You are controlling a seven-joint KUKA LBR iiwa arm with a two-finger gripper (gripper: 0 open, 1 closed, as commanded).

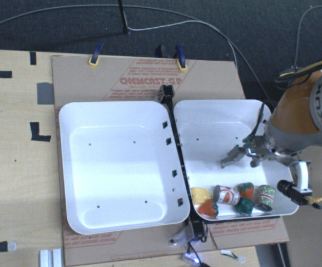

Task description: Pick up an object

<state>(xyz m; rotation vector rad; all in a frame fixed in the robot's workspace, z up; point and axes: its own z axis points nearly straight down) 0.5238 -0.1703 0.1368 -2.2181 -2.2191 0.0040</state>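
Right bin, arm reaching in, small objects along the near wall.

Gripper above the right bin, pointing left; whether the jaws are released or clenched cannot be told (nothing visible between them). Objects lie well apart from it in a row along the bin's near edge: yellow piece, orange-red piece, red-and-white can, teal piece, green-and-white piece. Left bin sits alongside, both resting on a cardboard sheet on the surface.
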